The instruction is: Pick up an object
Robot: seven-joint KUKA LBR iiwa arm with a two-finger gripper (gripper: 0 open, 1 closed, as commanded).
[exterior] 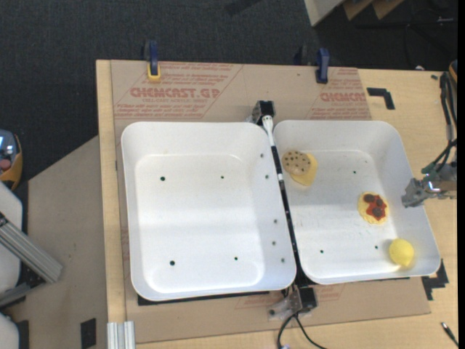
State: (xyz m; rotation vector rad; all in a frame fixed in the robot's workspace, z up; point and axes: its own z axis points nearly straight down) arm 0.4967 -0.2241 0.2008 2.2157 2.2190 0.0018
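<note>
Objects for the pick lie in the right bin (341, 133), three of them, all small. A pale yellow piece with brown specks (299, 166) sits near the bin's upper left corner, close to the wall that meets the left bin (145, 195). A flat yellow piece topped with red (373, 208) lies toward the right side, about halfway down. A plain yellow rounded piece (401, 252) rests in the lower right corner, near the rim.

At the picture's right edge, just outside the right bin's rim, a small grey metal part (420, 193) shows, with dark cables (445, 151) running up from it. It appears to be the gripper, but it is too small and too much cut off to be sure, and I cannot tell its state. It stands level with the red-topped piece, which is the nearest of the three to it, off to its left inside the bin. The rounded yellow piece lies below and a little left of it; the speckled piece is well apart, across the bin. Nothing is between or touching the grey part.

Both bins sit side by side on a brown board (218, 86) printed with red lettering, held at its far edge by two blue clamps (152, 52). A black strip (280, 187) runs along the seam between the bins.
</note>
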